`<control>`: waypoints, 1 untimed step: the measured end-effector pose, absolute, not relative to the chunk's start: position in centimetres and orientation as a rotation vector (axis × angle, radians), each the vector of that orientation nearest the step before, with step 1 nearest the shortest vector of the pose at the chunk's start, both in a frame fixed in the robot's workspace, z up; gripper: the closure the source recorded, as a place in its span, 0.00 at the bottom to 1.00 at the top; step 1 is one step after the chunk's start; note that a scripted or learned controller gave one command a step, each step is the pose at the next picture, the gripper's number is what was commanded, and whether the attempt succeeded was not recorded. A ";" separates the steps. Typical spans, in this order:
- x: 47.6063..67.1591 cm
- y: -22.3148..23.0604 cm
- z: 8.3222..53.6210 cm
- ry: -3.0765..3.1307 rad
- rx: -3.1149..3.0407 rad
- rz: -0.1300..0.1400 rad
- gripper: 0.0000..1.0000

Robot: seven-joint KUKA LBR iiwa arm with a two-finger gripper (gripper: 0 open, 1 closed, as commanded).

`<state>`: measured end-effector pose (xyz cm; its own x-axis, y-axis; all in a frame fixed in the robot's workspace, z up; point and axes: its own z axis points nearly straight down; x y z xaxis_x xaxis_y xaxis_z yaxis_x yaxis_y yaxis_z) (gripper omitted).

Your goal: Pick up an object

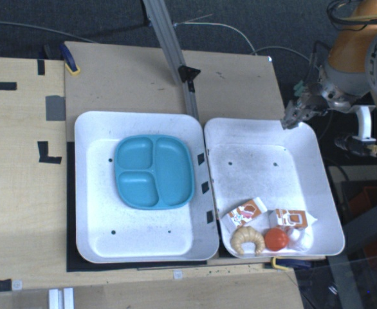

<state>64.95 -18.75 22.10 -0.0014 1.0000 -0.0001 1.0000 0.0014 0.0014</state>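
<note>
I see the desk (143, 76), a tan surface carrying two shallow white bins side by side. The left bin (92, 237) holds a blue divided plate (154, 172) with three compartments, lying flat in the upper middle of the bin. The right bin (259, 140) holds a cluster of small objects in its near corner, all close together or touching. The arm (352, 50) enters from the right, its orange band showing at the upper right edge. The claw (293, 118) sits over the far right corner of the right bin, at the rim, well apart from the object cluster. It is dark and small from my camera; I cannot tell its opening.

Objects in the cluster, in descending size:
- a croissant (248, 239), nearest the bin's front wall;
- a red-and-white packet (245, 214), just behind the croissant;
- an orange-and-white packet (293, 219), to the right;
- a red ball (276, 239), between croissant and orange-and-white packet.
</note>
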 end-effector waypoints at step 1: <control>64.6 -12.8 21.6 2.230 2.216 0.000 1.00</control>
<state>64.55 -12.81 21.58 -0.0063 1.0000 0.0020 1.0000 0.0063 -0.0017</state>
